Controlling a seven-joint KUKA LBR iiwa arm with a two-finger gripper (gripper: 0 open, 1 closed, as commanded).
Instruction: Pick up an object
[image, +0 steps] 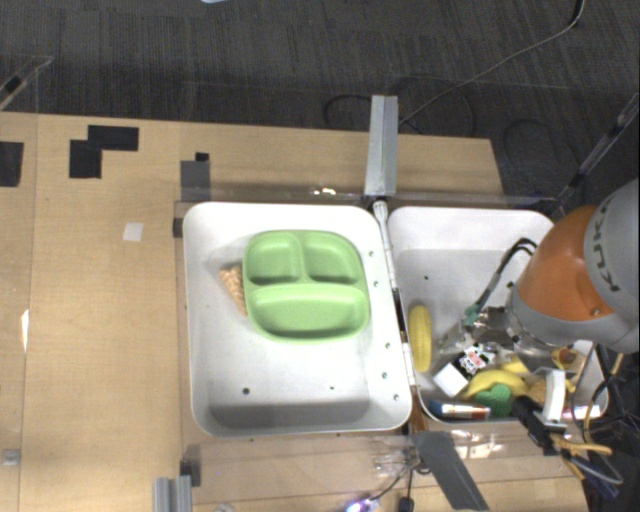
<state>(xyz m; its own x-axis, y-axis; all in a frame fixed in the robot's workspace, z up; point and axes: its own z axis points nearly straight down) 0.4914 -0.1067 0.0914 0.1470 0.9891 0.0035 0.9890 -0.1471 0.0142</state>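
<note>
Banana (500, 381) lies among clutter in the right bin (440, 235), the claw (490, 340) poised just above; whether it's clenched, I cannot tell. Reaching step; descent next.

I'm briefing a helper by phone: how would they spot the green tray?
Find the left bin of the two white ones. The green tray lies in its upper half, a rounded plate with three compartments, far bigger than the tan item tucked under its left edge.
</note>
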